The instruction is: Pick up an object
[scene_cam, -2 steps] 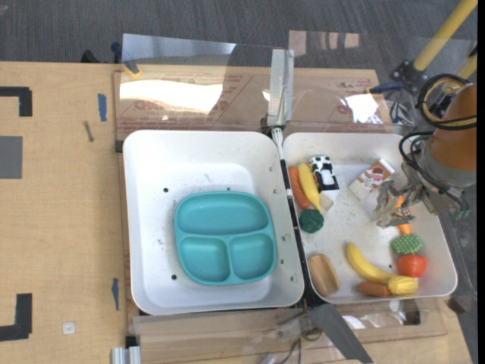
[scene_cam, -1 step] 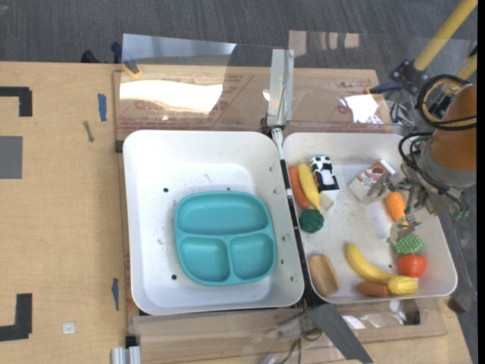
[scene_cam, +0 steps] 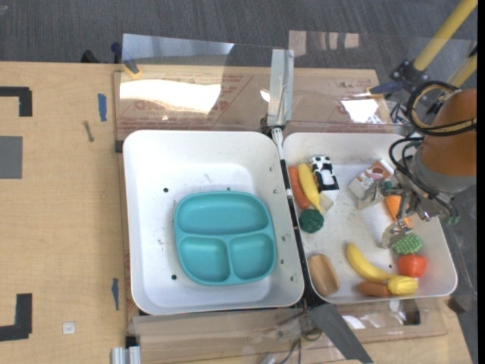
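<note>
While the gripper [scene_cam: 400, 212] hangs over the right bin [scene_cam: 447, 283], its grip unreadable, toy foods lie beneath it — a banana [scene_cam: 364, 262], a tomato [scene_cam: 412, 265] among them.

- Bright, even overhead light; colours read clearly.
- Strong white glare on the clear plastic sheet [scene_cam: 170, 93] behind the left bin [scene_cam: 144, 165], with a smaller hot spot behind the right bin [scene_cam: 447, 279].
- Shadows are soft and short under the teal tray [scene_cam: 224, 236].
- The arm's orange band [scene_cam: 455, 139] is slightly blurred; small toys look soft.
</note>
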